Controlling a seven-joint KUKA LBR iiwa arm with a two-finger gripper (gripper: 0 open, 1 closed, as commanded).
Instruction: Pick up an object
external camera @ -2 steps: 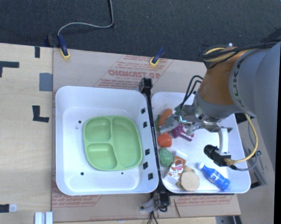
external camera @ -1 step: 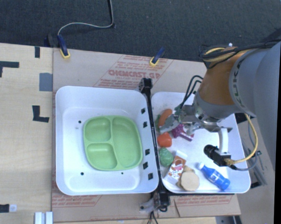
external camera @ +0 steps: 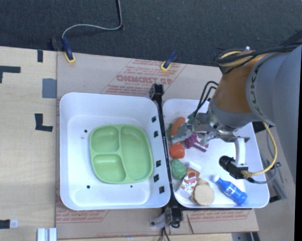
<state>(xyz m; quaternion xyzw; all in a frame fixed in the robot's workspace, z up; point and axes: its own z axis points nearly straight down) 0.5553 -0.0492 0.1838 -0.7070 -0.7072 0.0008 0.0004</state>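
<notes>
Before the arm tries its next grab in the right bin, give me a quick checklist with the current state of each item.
1. Gripper is over the right bin: ok.
2. Something held between the gripper's tips: cannot tell, the wrist hides them.
3. Targets near the gripper: ok, an orange piece and a purple piece lie beside it.
4. Items separated for a clean grasp: not ok, the green piece, carton and cookie are crowded together.
5. Blue bottle apart from the cluster: ok.

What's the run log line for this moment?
arm: over right bin | tool: low among toy foods, by purple item | grasp: unconfirmed | green tray: left bin, untouched
</notes>
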